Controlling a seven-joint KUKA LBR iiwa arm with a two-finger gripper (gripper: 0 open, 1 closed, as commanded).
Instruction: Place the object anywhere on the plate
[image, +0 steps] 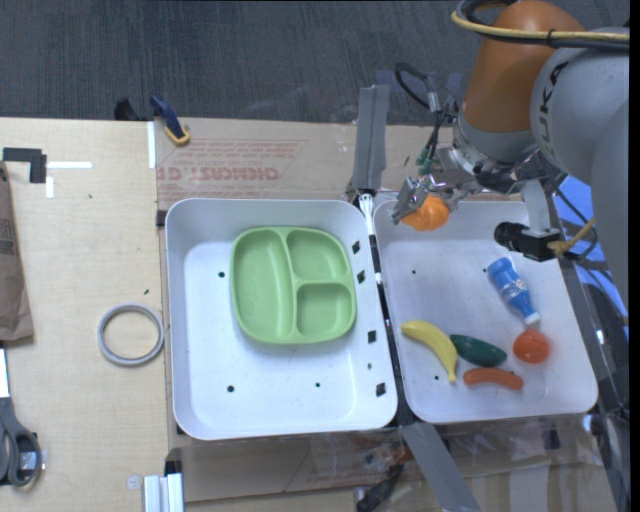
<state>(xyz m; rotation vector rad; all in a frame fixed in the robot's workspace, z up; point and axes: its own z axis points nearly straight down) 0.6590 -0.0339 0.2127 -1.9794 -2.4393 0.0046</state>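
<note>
Worktop: we see pale board (80, 270) under two white bins, dark carpet behind.
Left bin (190, 330): green divided plate (294, 285).
Gripper (420, 205): clenched on an orange object (432, 213), raised above the right bin's (440, 290) far left corner.
Hard to read: we cannot identify the orange object.
Cut off: scissors (18, 452) at the left edge.

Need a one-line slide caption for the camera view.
Gripper holds an orange object over the right bin; green plate waits in the left bin.
</note>
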